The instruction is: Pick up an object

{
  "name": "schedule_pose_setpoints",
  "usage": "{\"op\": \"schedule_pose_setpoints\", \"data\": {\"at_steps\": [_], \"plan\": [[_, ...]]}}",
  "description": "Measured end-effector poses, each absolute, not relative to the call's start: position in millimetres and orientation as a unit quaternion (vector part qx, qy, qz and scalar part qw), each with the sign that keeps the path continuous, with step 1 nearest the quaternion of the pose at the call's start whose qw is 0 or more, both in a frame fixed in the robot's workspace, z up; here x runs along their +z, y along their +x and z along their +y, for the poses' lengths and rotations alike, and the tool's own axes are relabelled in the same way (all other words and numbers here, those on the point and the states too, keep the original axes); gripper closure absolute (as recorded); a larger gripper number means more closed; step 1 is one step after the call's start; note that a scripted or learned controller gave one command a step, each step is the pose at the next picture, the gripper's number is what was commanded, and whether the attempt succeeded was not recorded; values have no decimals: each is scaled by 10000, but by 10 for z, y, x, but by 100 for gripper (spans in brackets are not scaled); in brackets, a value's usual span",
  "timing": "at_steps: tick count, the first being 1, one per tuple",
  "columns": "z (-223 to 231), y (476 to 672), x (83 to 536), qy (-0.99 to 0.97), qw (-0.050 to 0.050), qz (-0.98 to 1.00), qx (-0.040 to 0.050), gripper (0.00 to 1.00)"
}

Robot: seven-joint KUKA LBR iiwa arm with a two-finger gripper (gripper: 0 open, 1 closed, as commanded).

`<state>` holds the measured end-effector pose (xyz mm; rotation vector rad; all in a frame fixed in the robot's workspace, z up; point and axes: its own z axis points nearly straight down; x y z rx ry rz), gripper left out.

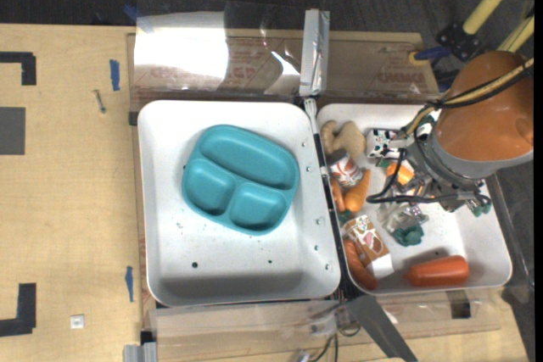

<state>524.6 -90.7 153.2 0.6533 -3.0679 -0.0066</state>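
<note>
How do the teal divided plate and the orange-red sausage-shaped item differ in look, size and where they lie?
The teal divided plate lies alone in the left bin; the orange-red sausage-shaped item lies in the crowded right bin, near its front edge. The plate is far larger, broad and shallow with three compartments; the sausage-shaped item is a small, smooth cylinder. Both lie flat, apart from the arm.

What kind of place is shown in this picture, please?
Probably a robot test bench: two white bins sit side by side, a robot arm reaches over toy food, and a teal plate lies alone.
</note>
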Motion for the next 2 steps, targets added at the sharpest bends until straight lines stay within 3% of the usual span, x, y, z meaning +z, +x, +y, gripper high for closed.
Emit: {"op": "schedule_pose_setpoints", "data": {"at_steps": [1,2], "plan": [[-1004,5834,969,2238,-40,-9746,30,100],[-1032,6697,898,2344,-63,-9721,27,100]]}}
